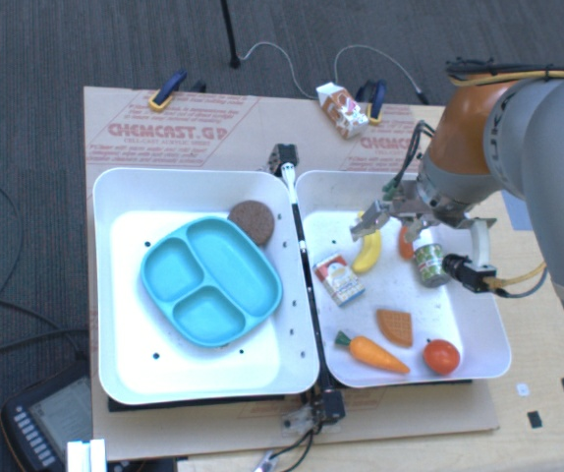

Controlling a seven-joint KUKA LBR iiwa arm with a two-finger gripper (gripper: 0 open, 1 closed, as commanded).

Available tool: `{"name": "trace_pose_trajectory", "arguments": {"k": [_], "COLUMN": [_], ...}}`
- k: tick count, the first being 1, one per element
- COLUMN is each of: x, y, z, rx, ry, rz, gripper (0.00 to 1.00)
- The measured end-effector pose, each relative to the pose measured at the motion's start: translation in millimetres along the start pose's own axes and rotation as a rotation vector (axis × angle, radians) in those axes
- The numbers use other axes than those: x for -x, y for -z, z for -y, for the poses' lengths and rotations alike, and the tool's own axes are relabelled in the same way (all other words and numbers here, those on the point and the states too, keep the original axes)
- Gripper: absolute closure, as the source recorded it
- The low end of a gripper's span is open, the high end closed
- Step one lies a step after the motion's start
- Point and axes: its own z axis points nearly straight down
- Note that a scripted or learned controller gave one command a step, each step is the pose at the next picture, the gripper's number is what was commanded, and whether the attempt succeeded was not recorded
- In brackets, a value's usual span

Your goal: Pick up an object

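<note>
**Objects for picking lie in the right bin, gripper low over the banana**

Objects for the pick are all in the right bin (pixel 479 362): a banana (pixel 367 252) near the middle, a small red-and-white carton (pixel 340 278) just to its lower left, a green-labelled can (pixel 427 264) lying to the right, an orange wedge-shaped piece (pixel 395 326) below, a carrot (pixel 372 353) near the front wall, and a tomato (pixel 441 356) in the front right corner. A small red-orange item sits between the banana and the can, partly hidden by the arm, so what it is cannot be told.

The gripper (pixel 392 220) hangs over the back half of the right bin, just above the banana's upper end and beside the can. Its two fingers stand apart, one grey fingertip (pixel 366 224) pointing toward the banana. Nothing is seen between them.

The left bin (pixel 115 264) holds a blue three-compartment tray (pixel 211 280) lying flat, and a round brown patty (pixel 253 220) touching the tray's upper right edge.

Behind the bins, on the board (pixel 164 136), lie a small patterned carton (pixel 342 109) and two blue clamps (pixel 168 88).
</note>
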Motion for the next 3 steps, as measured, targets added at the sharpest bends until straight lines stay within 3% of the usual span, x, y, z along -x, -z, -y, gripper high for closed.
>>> {"name": "trace_pose_trajectory", "arguments": {"k": [1,2,3], "x": [-36,-36,-83], "y": [-37,-26,60], "z": [6,5,55], "rx": [0.004,0.009,0.000], "ry": [-0.001,-0.002,0.001], "rz": [0.003,0.003,-0.001], "gripper": [0.00,1.00,1.00]}}
